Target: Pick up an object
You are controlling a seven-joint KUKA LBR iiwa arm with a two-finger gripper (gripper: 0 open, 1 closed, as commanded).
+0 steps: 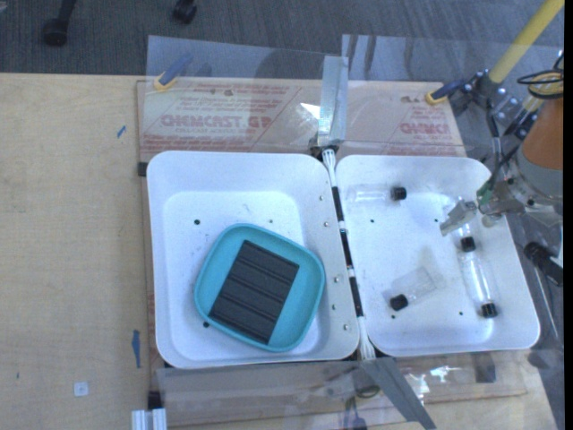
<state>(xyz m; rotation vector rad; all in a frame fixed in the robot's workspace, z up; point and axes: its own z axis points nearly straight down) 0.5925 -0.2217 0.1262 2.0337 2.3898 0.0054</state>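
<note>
The right bin (pixel 430 330) holds three clear plastic vials with black caps. One vial (pixel 374 193) lies near the back, one (pixel 414 287) lies in the middle front, and a longer one (pixel 476 276) lies along the right side. My gripper (pixel 457 215) hangs over the right part of this bin, just above the upper end of the long vial; nothing shows in its grasp. The grey wrist and orange band (pixel 546 141) reach in from the right. In the left bin (pixel 170 240) a teal plate (pixel 300 307) carries a dark ridged block (pixel 258 289).
A metal divider (pixel 345 249) runs between the two bins. A clear panel (pixel 242 115) stands behind them. A yellow rod (pixel 533 27) and cables sit at the back right. Bare wooden bench (pixel 67 240) stretches to the left.
</note>
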